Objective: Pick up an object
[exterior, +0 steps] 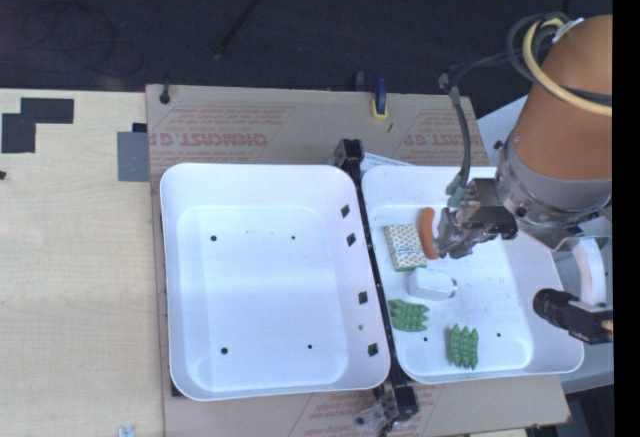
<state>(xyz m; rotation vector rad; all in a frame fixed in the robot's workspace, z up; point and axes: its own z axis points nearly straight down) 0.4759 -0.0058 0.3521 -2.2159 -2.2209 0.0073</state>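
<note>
My end effector point(455, 237) hangs low in the right bin point(545, 365), just beside the orange sausage point(427, 231) against the patterned pad point(404, 247) (its grip I cannot tell). I should centre on the sausage before lifting.

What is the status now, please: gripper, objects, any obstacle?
Gripper low in right bin, beside orange piece. Patterned block, white block, two green pieces close by. Nothing seen held.
</note>
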